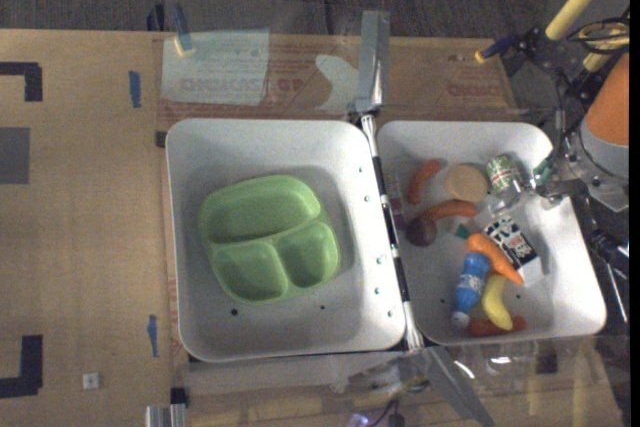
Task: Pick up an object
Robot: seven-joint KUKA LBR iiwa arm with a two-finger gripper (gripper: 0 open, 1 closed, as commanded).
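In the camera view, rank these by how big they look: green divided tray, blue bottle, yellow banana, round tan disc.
1. Green divided plastic tray, by far the largest.
2. Blue plastic bottle and yellow toy banana: they look alike in size, so no ranking between them.
3. Round tan disc, slightly smaller.

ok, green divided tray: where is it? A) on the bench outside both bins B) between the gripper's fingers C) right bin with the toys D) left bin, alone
D: the green divided tray lies flat on the floor of the left bin, with nothing else in that bin.
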